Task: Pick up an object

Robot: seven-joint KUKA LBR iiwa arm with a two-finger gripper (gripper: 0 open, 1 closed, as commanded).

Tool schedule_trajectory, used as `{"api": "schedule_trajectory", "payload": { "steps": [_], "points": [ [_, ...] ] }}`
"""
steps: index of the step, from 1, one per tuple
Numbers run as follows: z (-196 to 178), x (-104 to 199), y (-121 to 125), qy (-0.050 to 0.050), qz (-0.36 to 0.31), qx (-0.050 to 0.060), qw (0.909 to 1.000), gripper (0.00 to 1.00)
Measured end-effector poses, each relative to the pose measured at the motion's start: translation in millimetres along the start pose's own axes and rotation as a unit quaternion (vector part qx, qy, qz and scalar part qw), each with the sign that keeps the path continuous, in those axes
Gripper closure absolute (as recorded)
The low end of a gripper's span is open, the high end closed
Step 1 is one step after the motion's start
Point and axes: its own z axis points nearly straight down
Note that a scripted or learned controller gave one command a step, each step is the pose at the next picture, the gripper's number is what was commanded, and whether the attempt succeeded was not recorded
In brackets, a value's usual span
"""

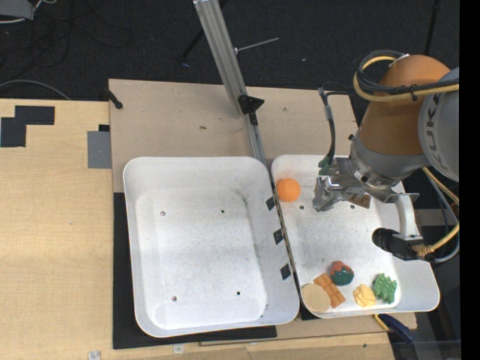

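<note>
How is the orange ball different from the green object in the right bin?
The orange ball is round and smooth; the green object is jagged and leafy. The ball lies alone near the bin's far left wall, close to the gripper; the green object sits among other small items at the near edge. Both rest in the right bin.

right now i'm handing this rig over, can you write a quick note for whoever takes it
Gripper: above the far part of the right bin, just right of the orange ball; finger state not readable, nothing seen in it.
Things: orange ball at the right bin's far left corner. Along its near edge: a tan disc, an orange piece, a red-and-teal toy, a yellow piece, a green toy. Left bin beside it.
Done: no pick visible.
Left: grasp one object and lift it; the ball is nearest.
</note>
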Motion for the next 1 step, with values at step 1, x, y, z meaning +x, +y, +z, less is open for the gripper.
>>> {"api": "schedule_trajectory", "payload": {
  "steps": [1],
  "points": [
    [7.4, 49.0, 9.2, 0.0, 0.0, 0.001, 1.0, 1.0]
  ]
}}
